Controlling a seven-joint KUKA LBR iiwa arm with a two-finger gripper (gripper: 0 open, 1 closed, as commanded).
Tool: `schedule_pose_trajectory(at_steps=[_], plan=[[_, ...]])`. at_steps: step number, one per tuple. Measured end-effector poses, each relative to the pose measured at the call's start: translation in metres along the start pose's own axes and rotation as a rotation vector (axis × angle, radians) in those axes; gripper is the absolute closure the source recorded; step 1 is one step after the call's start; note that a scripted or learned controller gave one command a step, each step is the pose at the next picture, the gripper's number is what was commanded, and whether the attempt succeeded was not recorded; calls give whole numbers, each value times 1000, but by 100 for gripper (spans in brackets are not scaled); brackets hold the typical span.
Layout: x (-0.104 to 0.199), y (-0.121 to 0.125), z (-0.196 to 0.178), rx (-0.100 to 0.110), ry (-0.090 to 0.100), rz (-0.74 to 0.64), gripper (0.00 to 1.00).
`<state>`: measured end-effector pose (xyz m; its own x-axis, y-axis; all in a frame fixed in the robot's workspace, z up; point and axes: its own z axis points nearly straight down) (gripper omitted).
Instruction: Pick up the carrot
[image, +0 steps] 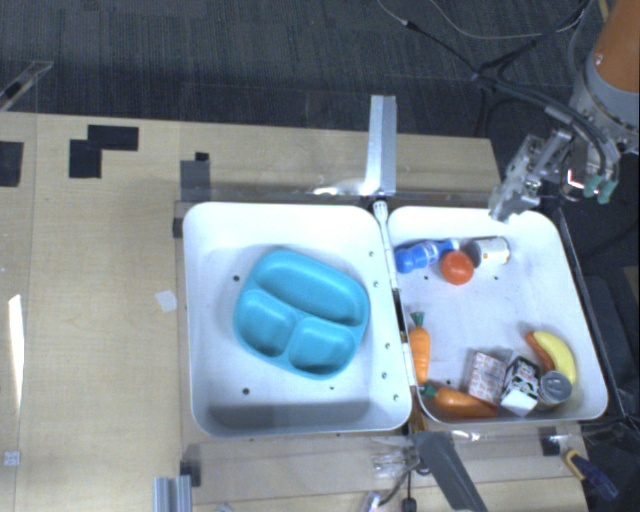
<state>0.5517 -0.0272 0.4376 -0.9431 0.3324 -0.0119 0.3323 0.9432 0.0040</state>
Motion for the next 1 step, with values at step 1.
schedule_pose_trajectory(at_steps=[1], plan=[[-69, -34, 42, 1, 1, -201, 100]])
